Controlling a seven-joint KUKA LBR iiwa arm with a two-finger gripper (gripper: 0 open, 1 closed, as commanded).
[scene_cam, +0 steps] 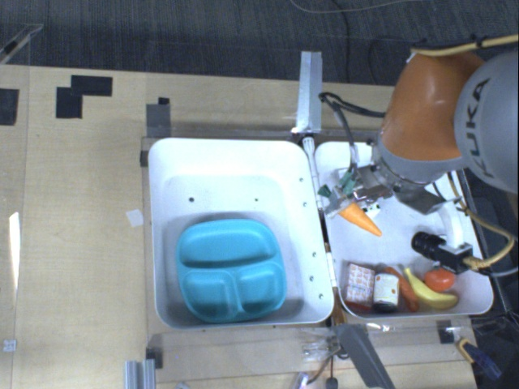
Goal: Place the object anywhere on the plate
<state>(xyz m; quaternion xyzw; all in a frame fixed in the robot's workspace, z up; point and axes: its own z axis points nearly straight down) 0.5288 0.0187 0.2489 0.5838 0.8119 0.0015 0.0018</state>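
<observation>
- Transfer step seemed in hand: gripper [350, 191] hung over the right bin [478, 298], near its left wall.
- Orange carrot [362, 220], tapered, pointing lower right, sat just under the gripper; whether grasped or merely beside, could not tell.
- Next move would call for carrying leftward to the blue divided plate [231, 267] in the left bin [227, 164].

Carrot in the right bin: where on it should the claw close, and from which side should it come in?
Grip the carrot across its thick upper-left half, coming straight down from above. It lies flat on the bin floor, tapering toward the lower right, so the narrow tip would likely slip.
</observation>
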